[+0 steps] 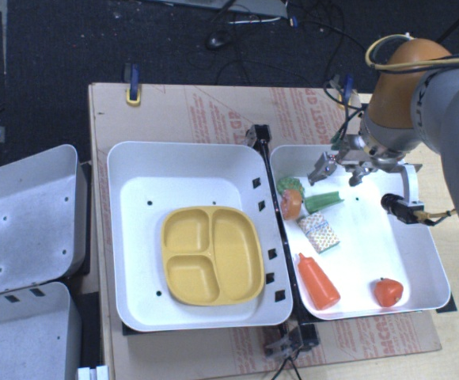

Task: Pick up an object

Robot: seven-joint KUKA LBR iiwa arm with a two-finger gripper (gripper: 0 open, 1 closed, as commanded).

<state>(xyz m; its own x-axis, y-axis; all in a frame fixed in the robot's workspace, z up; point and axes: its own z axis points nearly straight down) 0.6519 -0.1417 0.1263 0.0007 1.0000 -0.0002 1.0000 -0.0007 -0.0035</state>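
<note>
Gripper (pixel 339 170) above right bin (pixel 419 248), fingers seemingly apart

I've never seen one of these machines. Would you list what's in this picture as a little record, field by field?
arm: grey with orange band, reaching in from the right
gripper: fingers spread open over the right bin's far end, holding nothing
left bin: yellow divided plate
right bin: orange bottle, red pepper-like toy, patterned block, green piece, small orange and green toy
nearest to gripper: green piece
task state: nothing picked up yet
</note>
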